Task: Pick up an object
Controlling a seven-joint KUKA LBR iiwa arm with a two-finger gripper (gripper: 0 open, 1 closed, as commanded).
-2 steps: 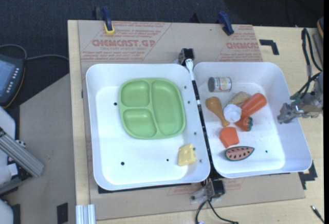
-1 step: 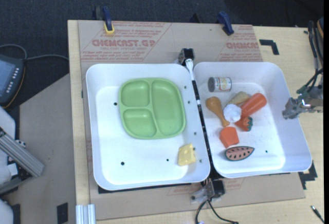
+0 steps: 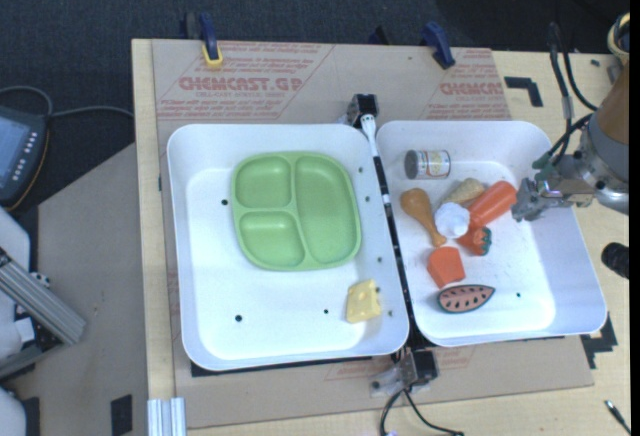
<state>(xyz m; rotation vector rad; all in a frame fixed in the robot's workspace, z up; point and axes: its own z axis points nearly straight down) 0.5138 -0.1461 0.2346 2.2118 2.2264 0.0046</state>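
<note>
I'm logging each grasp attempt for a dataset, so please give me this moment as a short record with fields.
left bin: green divided plate, yellow cheese wedge
right bin: small can, drumstick, carrot, orange block, watermelon slice
gripper: over the right bin, beside the carrot's right end
held: nothing seen between its fingers

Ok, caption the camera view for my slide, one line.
KUKA gripper hovers at the right bin beside toy foods; green divided plate and cheese wedge sit in the left bin.
</note>
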